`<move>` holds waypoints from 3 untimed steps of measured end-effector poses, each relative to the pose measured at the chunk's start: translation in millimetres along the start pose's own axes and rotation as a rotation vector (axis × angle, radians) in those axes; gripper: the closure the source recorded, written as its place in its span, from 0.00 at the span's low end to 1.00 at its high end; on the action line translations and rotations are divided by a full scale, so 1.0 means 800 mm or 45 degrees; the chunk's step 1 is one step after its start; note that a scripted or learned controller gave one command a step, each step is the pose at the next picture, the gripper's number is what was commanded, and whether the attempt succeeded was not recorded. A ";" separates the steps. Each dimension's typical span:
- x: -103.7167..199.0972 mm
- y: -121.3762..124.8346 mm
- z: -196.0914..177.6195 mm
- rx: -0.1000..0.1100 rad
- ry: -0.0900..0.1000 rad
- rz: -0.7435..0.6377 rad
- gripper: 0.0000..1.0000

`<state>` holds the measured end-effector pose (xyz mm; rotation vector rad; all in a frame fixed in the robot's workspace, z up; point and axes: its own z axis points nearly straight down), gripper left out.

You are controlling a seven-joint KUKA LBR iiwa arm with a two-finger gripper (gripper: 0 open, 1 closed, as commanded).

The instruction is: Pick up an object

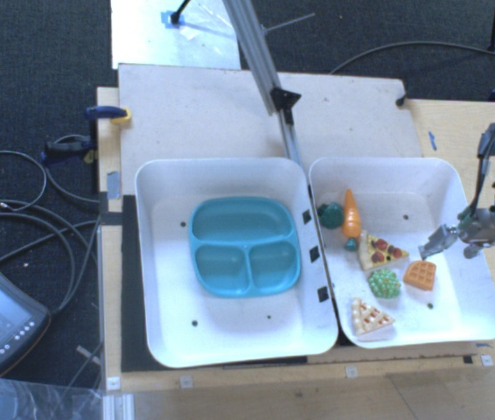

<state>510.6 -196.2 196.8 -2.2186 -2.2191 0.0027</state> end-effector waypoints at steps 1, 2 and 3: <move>0.009 0.003 0.056 -0.001 0.001 0.000 0.00; 0.010 0.017 0.119 -0.010 -0.007 0.000 0.00; 0.009 0.019 0.102 -0.016 -0.007 0.000 1.00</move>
